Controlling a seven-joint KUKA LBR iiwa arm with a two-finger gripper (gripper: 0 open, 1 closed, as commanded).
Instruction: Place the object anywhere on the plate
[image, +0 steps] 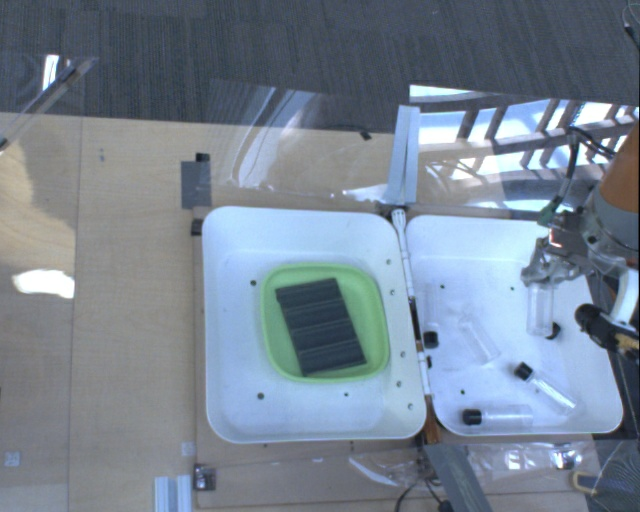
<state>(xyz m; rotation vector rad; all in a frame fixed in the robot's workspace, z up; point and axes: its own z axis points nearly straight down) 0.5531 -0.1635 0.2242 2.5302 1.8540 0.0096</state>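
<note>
— Where is the dark ribbed block (320, 327)?
— Flat on the green plate (372, 300) in the left bin (230, 250), tilted a little.
— And your hand (543, 300)?
— Mine hangs over the right bin (470, 250), near its far right side, well apart from the plate. I cannot tell whether it is apart or together. Clear tubes with black caps (500, 412) lie below it.

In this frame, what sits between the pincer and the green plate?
In the camera view, a clear tube lying on the right bin's floor, then the two bins' meeting rims, separate the pincer from the green plate, which carries a dark ribbed block.
</note>
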